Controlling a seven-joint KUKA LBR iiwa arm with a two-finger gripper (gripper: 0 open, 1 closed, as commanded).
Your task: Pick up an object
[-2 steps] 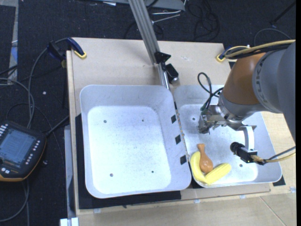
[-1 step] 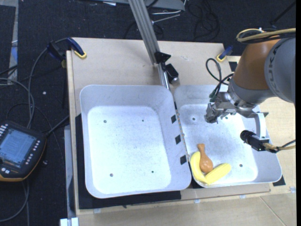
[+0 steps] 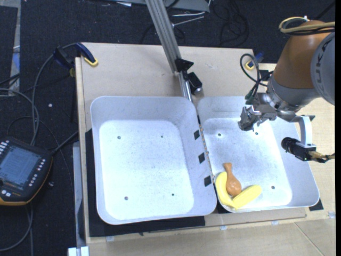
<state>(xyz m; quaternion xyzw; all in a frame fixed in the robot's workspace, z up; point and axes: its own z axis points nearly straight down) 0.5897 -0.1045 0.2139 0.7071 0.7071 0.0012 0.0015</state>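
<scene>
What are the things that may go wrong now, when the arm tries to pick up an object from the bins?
1. The banana and the tan gourd-shaped object lie touching, so closing on one may catch or push the other.
2. Both sit near the front-left corner of the right bin, close to its wall, so a finger may hit the rim.
3. The gripper is over the far part of that bin, away from both objects, so closing there would probably grasp nothing.
</scene>
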